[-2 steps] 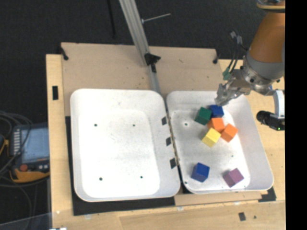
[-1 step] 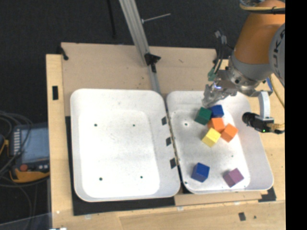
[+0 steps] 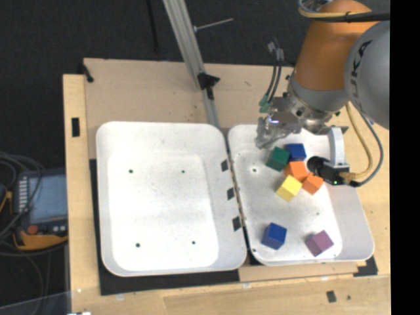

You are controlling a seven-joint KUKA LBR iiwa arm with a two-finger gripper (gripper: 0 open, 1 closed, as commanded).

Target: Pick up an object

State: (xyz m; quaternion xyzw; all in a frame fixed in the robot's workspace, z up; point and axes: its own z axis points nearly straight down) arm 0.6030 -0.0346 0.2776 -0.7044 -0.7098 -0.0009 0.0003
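Observation:
Several small cubes lie in the right bin. A green cube, a blue cube, two orange cubes and a yellow cube huddle at the bin's far side. Another blue cube and a purple cube sit near the front. My gripper hangs over the bin's far left part, just left of and above the green cube. I see nothing held in it.
The left bin lies beside the right one, joined by clips along the shared edge. A slanted metal pole rises behind the bins. A pendant with cables rests off the bench at the left.

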